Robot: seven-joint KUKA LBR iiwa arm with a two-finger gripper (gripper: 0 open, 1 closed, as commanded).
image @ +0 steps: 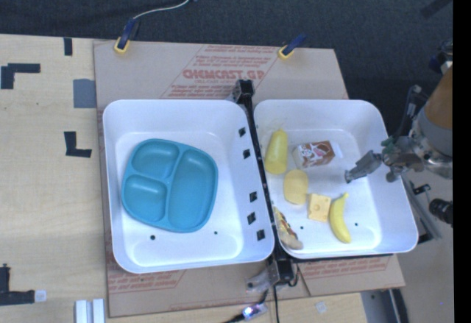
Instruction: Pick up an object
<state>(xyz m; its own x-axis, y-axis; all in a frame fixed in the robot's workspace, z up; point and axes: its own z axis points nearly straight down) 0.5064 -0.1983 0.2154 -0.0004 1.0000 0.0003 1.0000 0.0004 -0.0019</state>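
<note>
Presently, two shallow white bins are observed side by side on a cardboard sheet [221,71] clamped to the bench. The left bin [121,119] is occupied by a blue divided plate [170,185] lying flat near its centre. The right bin [368,119] contains the candidate objects: a yellow pear-shaped fruit [277,151] at about ten o'clock within the bin, a small packet with a red-and-brown label [314,154] just beside it toward twelve o'clock, a pale yellow round fruit [296,186] near the centre, a yellow cheese wedge [319,207] touching or nearly touching that fruit at its five o'clock, a banana [339,218] at five o'clock in the bin, and a brownish item [287,230] against the bin's seven o'clock corner. The gripper [362,167] is seen at the three o'clock side of the right bin, reaching in from the right over bare bin floor. Nothing is seen between its fingers; whether they are parted or closed cannot be told. All objects lie apart from the gripper.
</note>
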